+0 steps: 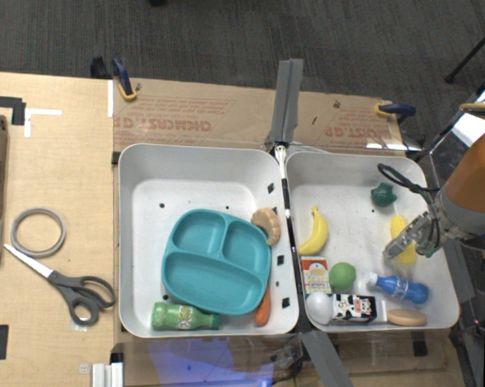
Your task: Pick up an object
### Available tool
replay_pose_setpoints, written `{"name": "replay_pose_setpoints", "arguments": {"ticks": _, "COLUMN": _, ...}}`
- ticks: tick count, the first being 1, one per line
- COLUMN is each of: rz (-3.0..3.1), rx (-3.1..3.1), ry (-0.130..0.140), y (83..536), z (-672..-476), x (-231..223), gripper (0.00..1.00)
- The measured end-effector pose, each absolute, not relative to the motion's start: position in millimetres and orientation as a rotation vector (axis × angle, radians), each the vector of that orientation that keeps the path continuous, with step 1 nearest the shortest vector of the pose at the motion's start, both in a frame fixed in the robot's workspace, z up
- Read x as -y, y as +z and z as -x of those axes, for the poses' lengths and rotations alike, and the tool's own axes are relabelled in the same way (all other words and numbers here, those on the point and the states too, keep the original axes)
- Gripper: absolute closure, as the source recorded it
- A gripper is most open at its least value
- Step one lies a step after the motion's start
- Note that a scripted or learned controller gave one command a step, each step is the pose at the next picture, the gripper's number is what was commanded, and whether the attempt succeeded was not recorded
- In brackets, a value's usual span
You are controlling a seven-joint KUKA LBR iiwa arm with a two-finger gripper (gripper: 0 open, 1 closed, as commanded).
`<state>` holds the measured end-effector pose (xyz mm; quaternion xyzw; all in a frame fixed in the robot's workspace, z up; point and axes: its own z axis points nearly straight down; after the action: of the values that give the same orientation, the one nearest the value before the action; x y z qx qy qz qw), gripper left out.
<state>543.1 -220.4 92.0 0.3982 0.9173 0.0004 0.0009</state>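
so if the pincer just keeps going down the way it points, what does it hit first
Probably the yellow object right under the pincer in the right bin; depth is unclear from this slanted view.

Setting: robotics laboratory or test workshop. Indicators: a light wooden bench [53,124] stands on dark grey carpet. Two shallow white bins [137,224] sit side by side on a cardboard sheet [198,114] secured with blue clamps [123,78]. Black tape markers [9,106] are fixed to the bench top. A tape roll [39,231] and scissors [74,290] lie near the left bin. The bins contain toy food and a teal divided plate [217,262]. A grey robot arm [466,206] with an orange band enters from the right.
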Motion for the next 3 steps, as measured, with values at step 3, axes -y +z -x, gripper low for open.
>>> {"name": "replay_pose_setpoints", "arguments": {"ticks": 3, "rz": -0.867, "rx": -3.016, "ry": -0.001, "y": 99, "z": -638.8, "x": 148, "gripper": 1.0}}
